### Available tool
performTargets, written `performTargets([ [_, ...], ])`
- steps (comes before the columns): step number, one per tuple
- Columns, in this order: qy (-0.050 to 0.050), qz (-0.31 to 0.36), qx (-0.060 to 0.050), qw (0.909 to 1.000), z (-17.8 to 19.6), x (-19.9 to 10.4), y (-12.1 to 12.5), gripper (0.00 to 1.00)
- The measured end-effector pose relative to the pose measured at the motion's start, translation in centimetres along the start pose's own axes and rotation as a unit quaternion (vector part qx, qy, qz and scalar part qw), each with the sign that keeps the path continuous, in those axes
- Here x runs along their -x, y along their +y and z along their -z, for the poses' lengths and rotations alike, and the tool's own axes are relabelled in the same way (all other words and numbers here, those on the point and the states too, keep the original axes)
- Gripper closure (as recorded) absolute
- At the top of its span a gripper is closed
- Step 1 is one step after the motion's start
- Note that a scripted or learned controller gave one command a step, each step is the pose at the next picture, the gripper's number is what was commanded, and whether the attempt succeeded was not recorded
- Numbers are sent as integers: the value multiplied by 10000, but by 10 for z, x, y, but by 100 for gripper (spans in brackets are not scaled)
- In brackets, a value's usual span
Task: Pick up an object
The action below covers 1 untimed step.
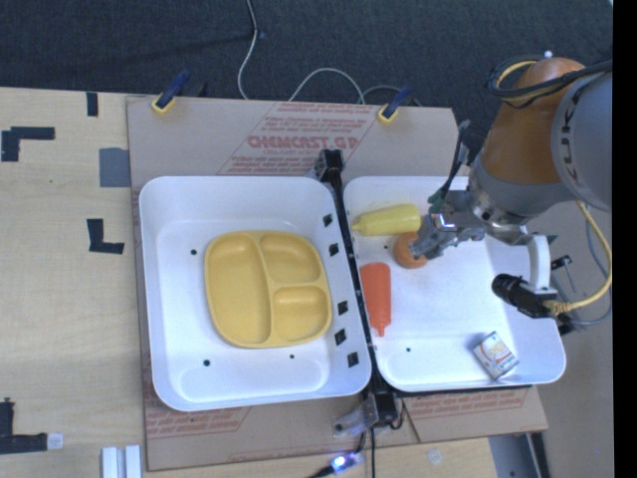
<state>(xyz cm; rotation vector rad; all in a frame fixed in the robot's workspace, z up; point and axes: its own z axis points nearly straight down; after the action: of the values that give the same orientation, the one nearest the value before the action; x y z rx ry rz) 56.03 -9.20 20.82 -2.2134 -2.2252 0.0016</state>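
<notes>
Camera view from above the bench: I see the gripper (435, 235) low in the right bin (448, 352), sitting directly over a small round orange object (408, 252) that looks like a piece of toy fruit. From this angle I cannot tell how the gripper is set, nor whether the orange object is actually captured, so I treat the pick as unconfirmed. A yellow banana-like piece (385, 219) lies just beside the orange object, on the side toward the back of the bin, and an orange carrot-shaped piece (375, 295) lies close by along the divider (343, 257) between the bins. A small printed box (495, 355) rests well apart, near the right bin's front corner, and a yellow sectioned plate (267, 288) occupies the left bin (169, 297). I judge the main risk to be the crowding: a round object may roll out of a closing grip, and a slightly offset approach could catch the banana-like piece as well, nudging it or pinching two things at once. I also judge that the orange object could be pushed toward the divider rather than lifted. The cable (542, 307) hanging off the wrist trails low over the right bin and might snag on a lift.
</notes>
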Motion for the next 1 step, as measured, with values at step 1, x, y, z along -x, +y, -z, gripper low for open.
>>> performTargets([
  [1,1,10,10,10000,11,-60,-3,100],
])
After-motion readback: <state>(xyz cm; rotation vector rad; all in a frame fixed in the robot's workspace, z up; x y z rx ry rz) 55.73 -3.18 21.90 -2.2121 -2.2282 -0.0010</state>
